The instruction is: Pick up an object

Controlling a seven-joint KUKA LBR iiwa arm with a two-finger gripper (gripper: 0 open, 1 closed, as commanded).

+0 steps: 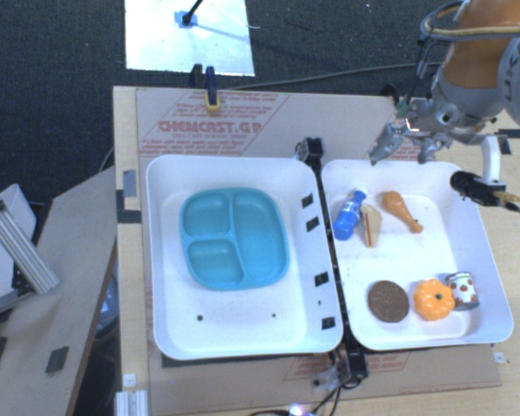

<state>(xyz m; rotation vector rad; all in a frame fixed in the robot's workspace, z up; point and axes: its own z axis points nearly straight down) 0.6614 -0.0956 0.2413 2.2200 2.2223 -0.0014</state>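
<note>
Orange-tan plastic, that's the toy drumstick (402,211), lying flat near the back of the right bin (490,271), thick end up-left, thin end toward the right. It looks light, rigid and a little slick, so I'd judge the narrow shank the safest place to pinch, across its width. Just beside it to the left: a small wedge-shaped piece (372,225) and a blue bottle (349,215), close together. Toward the front sit a brown disc (387,302), an orange pumpkin (433,300) and a small can (462,289). The gripper (407,148) hovers above the bin's back rim, fingers spread, pinching nothing. The left bin (169,189) holds a blue divided tray (234,237).
</note>
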